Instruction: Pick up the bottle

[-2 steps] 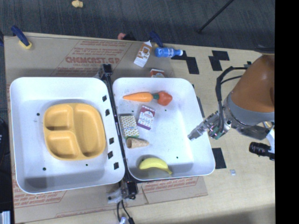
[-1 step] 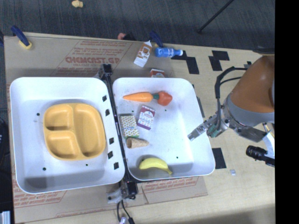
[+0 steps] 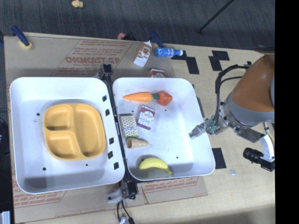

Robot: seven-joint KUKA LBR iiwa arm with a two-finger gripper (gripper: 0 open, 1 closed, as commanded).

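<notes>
Beyond the far rim of the right bin (image 3: 198,101), on the bare bench, your target waits: the blue bottle (image 3: 167,52) lies on its side outside both bins, its long axis running roughly left to right across the camera view, with the paler, narrower end pointing right. Just left of the bottle rests a small carton (image 3: 143,54), tilted, and a smaller packet (image 3: 157,72) sits between the bottle and the bin's far rim; both look like strays that ended up off the tray, not things set there on purpose.

Inside the right bin, well apart from the bottle, you see a toy carrot (image 3: 138,97) touching a red piece (image 3: 165,98), a purple-and-white box (image 3: 145,117), a checked packet (image 3: 128,125), an ice-cream cone (image 3: 136,143) and a banana (image 3: 155,165), scattered loosely as clutter. A yellow divided plate (image 3: 74,130) sits in the left bin (image 3: 23,92).

Your gripper (image 3: 198,130) hangs over the right bin's right wall, well short of the bottle and nearer the camera than it is. Whether it stands apart or together, you cannot tell; nothing is visibly held. Judging from this layout, you have the reach still ahead: the arm must travel past the far rim and, most likely, close across the bottle's short width.
</notes>
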